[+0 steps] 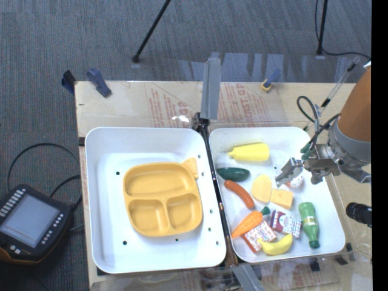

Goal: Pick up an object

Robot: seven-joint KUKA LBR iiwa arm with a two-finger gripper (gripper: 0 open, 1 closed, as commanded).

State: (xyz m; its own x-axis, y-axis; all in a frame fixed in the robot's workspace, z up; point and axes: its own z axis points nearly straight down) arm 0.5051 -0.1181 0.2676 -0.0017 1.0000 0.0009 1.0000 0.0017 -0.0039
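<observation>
Two bins sat on the tabletop; the tool (291, 172), jaws open and holding nothing, hung above the right bin (337, 223) near the cheese wedge (281, 198). Approach stage; next, descend and close.

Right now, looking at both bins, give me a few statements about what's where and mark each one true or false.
1. The yellow divided tray lies in the left bin. True.
2. The green bottle lies in the left bin. False: it lies in the right bin, near its right wall.
3. The hand is over the right bin. True.
4. The banana lies at the right bin's far end. False: it lies by the near edge.
5. The carrot lies beside the tray. False: it lies in the right bin.
</observation>
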